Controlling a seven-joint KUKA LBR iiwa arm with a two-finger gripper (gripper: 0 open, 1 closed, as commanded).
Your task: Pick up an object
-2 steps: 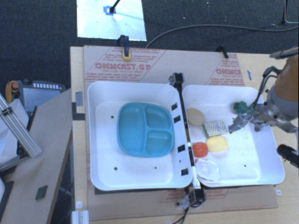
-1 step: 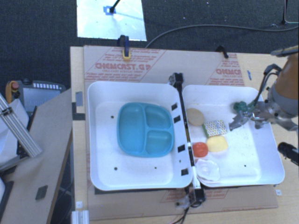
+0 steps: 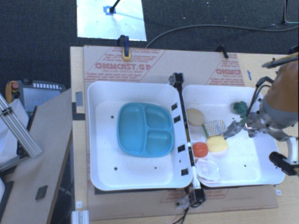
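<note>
Approach step: my tool (image 3: pixel 232 130) hangs over right bin (image 3: pixel 261 171), just at 2 o'clock of yellow block (image 3: pixel 217 144). Grip state: can't tell. Next: descend, close.

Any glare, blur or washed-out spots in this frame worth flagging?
Camera view: overall soft focus; the right bin floor is bright, so the white crumpled item nearly blends into it; the reflective sheet at top glares; the arm's wrist by the claw is slightly smeared; the blue tray reads clearly.
</note>
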